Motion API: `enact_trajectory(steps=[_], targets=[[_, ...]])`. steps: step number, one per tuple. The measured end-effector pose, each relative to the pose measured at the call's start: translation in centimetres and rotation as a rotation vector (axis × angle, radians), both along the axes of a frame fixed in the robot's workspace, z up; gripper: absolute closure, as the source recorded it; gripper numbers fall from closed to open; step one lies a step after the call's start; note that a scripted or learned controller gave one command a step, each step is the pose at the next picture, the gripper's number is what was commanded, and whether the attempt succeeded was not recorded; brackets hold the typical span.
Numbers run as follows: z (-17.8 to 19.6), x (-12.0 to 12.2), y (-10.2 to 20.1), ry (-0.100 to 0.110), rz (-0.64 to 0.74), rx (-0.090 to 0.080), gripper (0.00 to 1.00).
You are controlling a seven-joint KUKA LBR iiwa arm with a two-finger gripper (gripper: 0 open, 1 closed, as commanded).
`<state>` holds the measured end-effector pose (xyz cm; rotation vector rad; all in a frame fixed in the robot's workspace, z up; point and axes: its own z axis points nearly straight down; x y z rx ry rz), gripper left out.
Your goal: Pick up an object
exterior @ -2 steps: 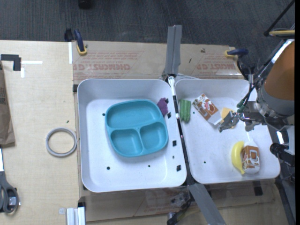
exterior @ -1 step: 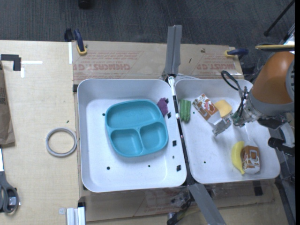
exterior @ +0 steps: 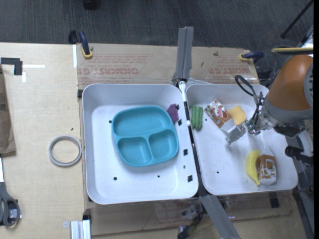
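Dark carpet runs behind a pale wooden table point(exterior: 40, 113) where two shallow white bins sit side by side, a sheet of printed cardboard point(exterior: 129, 63) under their far edges. The left bin point(exterior: 99, 183) holds a blue divided plate point(exterior: 144, 136) with a small purple thing point(exterior: 173, 112) just past its far right corner. Out on the bare wood lie a ring of tape point(exterior: 65, 150) and, at the near left edge, a pair of scissors point(exterior: 7, 208).

The right bin point(exterior: 219, 176) is where the work is. A green piece point(exterior: 197, 117) lies along its left wall, a printed packet point(exterior: 217, 113) and a yellow block point(exterior: 238, 115) lie near the far side, and a banana point(exterior: 252, 167) lies touching a brown printed packet point(exterior: 267, 168) near the front right. The arm point(exterior: 291, 91) leans in from the right, and its tool point(exterior: 236, 133) hangs low over the middle of this bin, just beside the yellow block and the printed packet. I cannot tell from here whether it stands open or closed, and nothing shows gripped in it.

I'd judge this the reach, with the pick not yet made. The block and packet look the likeliest targets. The next move calls for lining up squarely over one of them, since they lie so close together that a sloppy descent might nudge both.
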<state>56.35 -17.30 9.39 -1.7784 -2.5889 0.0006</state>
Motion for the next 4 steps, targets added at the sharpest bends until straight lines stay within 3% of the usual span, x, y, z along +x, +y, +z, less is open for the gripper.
enact_trajectory(steps=[1, 2, 3, 4], targets=[[0.1, -0.3, -1.2, 0.000, -0.422, -0.001, 0.00], [6.6, -8.6, -2.9, 0.001, -0.300, 0.000, 0.00], [4.3, -6.4, -4.9, 0.000, -0.136, 0.000, 0.00], [6.2, -5.6, -2.7, 0.001, -0.615, -0.001, 0.00]])
